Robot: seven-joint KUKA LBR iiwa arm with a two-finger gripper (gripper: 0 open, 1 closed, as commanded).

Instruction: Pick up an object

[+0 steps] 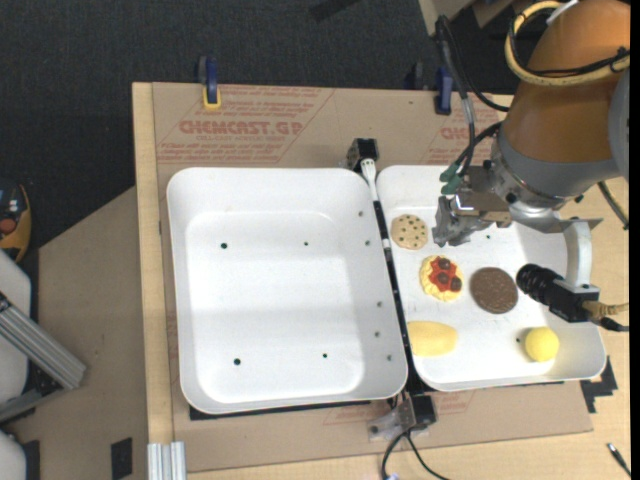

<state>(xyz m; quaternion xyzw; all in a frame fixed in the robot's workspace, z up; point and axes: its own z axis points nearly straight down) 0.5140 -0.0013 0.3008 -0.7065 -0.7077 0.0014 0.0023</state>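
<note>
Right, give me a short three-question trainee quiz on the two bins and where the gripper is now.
1. True or false: the cookie lies in the left bin.
2. Which item lies nearest the gripper? A) yellow ball B) cookie C) brown disc
3. Fill in: the small pizza lies between the cookie and the pale yellow ____ at the right bin's near edge.

Key
1. False; it lies in the right bin, close to the divide.
2. B; the gripper hangs just right of the cookie.
3. Piece; its exact kind is hard to tell.
</note>
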